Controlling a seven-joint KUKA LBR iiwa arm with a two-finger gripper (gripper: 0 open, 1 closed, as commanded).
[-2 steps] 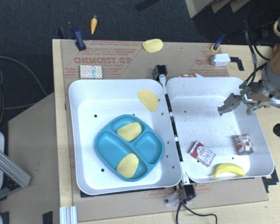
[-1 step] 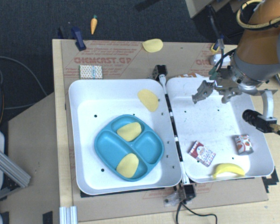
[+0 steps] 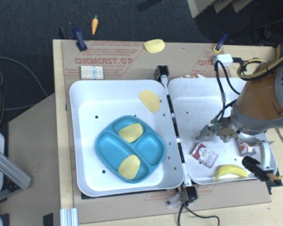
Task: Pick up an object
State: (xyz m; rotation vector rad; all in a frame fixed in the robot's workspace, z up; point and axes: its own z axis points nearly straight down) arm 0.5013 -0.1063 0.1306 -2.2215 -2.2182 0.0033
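Over the right shallow white plastic bin (image 3: pixel 198 95), claw (image 3: pixel 212 130) low above the floor, nothing visible between the fingers; open or closed cannot be told at this slant. Just below the claw, toward the near rim: small red-and-white printed packet (image 3: pixel 204 155), flat, print too small to read. Further down and right: yellow plastic banana (image 3: pixel 231 172) against the near wall. Right of the claw, partly behind the wrist: a red-and-white item (image 3: pixel 245 148), unclear what. Likely target the packet, being nearest; lying flat, probably a hard pinch. Well left of the claw, in the left white bin (image 3: pixel 80 98): blue three-compartment plastic plate (image 3: pixel 144 149) with yellow pieces in two compartments, plus a loose yellow oval piece (image 3: pixel 150 100) near the divider. Beyond the bins, bench (image 3: pixel 118 58) surface printed "CHEMCAST GP" in red, second print further right illegible.
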